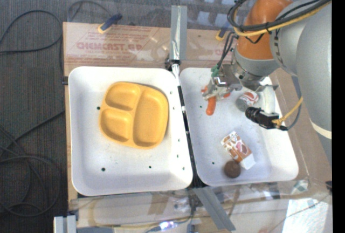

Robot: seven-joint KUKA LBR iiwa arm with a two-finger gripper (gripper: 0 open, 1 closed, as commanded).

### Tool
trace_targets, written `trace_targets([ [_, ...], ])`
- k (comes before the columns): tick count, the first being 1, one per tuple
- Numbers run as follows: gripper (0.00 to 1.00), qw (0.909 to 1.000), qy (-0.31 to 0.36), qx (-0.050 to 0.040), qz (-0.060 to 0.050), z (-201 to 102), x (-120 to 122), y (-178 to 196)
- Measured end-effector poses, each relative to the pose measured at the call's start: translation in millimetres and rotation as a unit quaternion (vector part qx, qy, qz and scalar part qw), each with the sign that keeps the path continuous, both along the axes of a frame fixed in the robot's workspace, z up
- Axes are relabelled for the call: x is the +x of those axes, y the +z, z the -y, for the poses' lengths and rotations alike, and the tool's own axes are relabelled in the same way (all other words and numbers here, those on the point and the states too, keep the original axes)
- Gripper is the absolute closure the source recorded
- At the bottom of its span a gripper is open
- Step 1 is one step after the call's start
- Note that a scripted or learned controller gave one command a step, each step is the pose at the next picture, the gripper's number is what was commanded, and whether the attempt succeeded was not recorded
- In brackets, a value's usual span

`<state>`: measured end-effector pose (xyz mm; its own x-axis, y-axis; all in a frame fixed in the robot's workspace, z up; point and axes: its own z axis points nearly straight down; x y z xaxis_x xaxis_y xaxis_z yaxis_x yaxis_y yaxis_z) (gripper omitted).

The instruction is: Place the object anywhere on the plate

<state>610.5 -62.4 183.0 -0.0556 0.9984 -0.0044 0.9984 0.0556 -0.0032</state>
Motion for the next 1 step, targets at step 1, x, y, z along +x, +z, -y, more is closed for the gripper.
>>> trace_targets([
  [1,1.00,0.9991,0.042,0.0007,0.000,-63.3,32.8,9.9],
])
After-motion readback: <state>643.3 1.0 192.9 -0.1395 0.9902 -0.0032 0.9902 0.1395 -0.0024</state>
